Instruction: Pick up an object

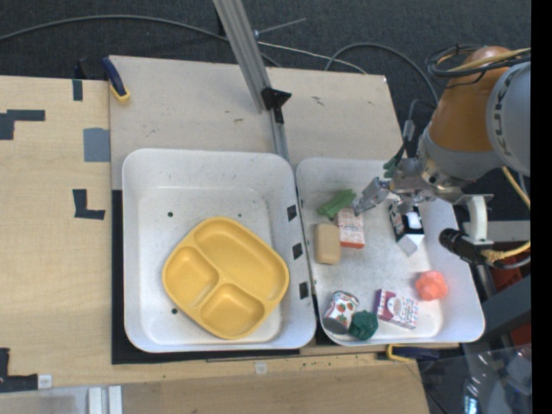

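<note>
Near edge of right bin (470,322): small round printed tub (341,309) w/ dark green lump (364,324) touching its right side; just right of those, a maroon-and-white packet (397,308) lying flat. Bit farther & right, orange-pink ball (431,285), apart from the packet.

Left bin (138,231): yellow divided tray (225,275), three compartments, sitting in near half, turned at an angle.

Mid right bin: tan block (327,243) near the left wall, touching/just beside a small red-and-white box (350,228) on its right. Farther, green object (335,203) lying tilted, just beyond the box.

Gripper (404,216) low over mid-far part of right bin, right of the box & green object; black-and-white part below wrist. Can't tell if it's spread or pressed together, nothing visibly pinched. Arm (470,128), orange band & grey, comes in from right.

Far: bench board (345,110) w/ slanted metal pole (246,46), cables behind, blue-yellow clamp (115,79) at far-left corner.
</note>
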Controlling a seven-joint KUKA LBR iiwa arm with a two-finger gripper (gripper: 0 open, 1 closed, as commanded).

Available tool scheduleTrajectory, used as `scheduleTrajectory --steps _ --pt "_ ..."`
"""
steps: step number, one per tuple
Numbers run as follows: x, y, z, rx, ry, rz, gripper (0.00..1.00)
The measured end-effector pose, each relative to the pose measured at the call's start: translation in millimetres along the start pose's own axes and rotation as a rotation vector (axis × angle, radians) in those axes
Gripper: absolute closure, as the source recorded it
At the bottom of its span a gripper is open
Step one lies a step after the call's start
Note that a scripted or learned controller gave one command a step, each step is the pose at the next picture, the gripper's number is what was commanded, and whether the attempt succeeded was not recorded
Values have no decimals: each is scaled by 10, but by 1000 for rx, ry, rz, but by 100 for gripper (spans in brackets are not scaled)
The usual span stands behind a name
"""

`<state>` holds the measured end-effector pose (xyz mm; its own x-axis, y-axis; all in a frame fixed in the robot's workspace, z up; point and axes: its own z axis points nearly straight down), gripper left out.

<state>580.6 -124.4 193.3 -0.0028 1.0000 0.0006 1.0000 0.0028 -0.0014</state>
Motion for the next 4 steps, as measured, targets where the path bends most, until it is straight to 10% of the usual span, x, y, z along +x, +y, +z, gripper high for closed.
scheduleTrajectory --steps 4 --pt "-2 29 1049 0 -3 1 0"
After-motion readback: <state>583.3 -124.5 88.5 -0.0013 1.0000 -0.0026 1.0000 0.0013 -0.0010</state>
